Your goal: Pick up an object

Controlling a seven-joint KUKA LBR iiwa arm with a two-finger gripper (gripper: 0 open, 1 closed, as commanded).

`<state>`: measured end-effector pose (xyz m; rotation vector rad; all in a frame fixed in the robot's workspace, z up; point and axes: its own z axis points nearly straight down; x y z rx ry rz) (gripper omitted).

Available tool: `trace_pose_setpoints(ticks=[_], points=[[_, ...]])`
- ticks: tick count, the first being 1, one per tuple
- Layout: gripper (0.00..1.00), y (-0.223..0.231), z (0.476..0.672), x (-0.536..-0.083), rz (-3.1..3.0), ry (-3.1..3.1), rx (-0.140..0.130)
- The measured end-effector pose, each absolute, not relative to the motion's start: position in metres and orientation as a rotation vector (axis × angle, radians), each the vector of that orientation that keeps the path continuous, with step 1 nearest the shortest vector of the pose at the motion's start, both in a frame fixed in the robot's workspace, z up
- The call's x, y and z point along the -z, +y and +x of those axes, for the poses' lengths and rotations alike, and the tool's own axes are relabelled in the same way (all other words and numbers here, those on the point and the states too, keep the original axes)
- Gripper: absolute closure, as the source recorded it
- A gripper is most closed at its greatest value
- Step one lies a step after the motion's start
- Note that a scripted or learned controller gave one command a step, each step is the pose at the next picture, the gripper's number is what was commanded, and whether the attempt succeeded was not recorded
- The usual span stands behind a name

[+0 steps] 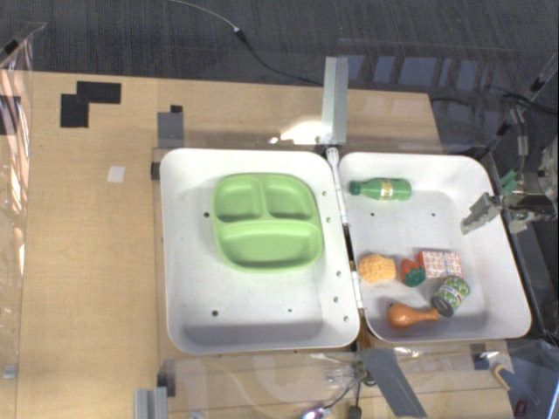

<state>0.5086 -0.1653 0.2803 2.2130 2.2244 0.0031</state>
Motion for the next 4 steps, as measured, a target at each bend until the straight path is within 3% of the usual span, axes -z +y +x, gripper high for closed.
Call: trace_pose_setpoints(ticks=[1, 2, 3, 4], points=[[0.0, -0.185, 0.584, -0.16, 2.383, 2.046, -0.002], [0.0, -0.139, 0.542, -0.101, 2.369, 2.036, -0.021], [0.0, -0.162, 0.496, -0.095, 2.534, 1.812, -0.031], [1.0, -0.161, 0.499, -0.107, 2.532, 1.813, -0.038]])
